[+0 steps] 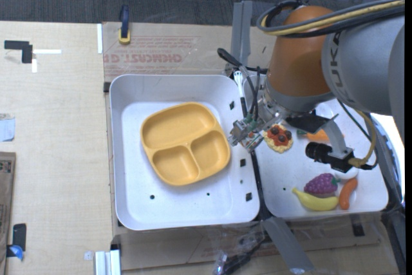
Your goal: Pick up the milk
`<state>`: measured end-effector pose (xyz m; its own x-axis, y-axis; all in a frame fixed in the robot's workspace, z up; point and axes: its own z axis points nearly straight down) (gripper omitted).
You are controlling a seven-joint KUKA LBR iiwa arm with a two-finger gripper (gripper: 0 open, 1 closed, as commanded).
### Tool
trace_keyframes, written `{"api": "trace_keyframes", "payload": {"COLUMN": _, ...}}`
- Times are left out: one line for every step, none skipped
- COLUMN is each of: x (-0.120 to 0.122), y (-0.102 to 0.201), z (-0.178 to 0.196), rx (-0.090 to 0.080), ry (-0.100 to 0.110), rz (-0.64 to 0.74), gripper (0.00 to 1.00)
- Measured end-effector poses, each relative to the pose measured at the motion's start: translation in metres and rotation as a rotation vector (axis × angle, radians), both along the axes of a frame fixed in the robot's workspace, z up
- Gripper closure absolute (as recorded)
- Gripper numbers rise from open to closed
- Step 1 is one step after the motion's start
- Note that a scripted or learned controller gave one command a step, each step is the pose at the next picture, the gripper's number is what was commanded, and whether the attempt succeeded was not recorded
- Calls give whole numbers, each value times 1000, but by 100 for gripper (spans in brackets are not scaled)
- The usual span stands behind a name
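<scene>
The arm (322, 61) hangs low over the right bin (283, 193), its jaws (248, 133) by the pizza (279, 138), presumably hunting milk. Their state I cannot tell. Grapes (321, 184) and banana (315, 201) lie apart.

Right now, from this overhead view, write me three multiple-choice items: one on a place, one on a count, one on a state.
1. Where does the yellow plate lie?
A. in the left bin
B. in the right bin
C. on the floor

2. How many sections does the plate have?
A. one
B. three
C. five

3. How does the plate sit?
A. flipped over
B. on edge against a wall
C. flat, open side up

Answers:
1 A, it rests on the left bin's white floor, while the banana, grapes and carrot lie in the right bin.
2 B, ridges split it into three.
3 C, all its hollows face the camera.
</scene>
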<state>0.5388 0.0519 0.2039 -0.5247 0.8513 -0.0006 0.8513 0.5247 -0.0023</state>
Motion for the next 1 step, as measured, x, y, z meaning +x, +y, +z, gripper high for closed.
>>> {"api": "trace_keyframes", "payload": {"x": 60, "y": 45, "z": 15, "rx": 0, "ry": 0, "rz": 88, "gripper": 100}}
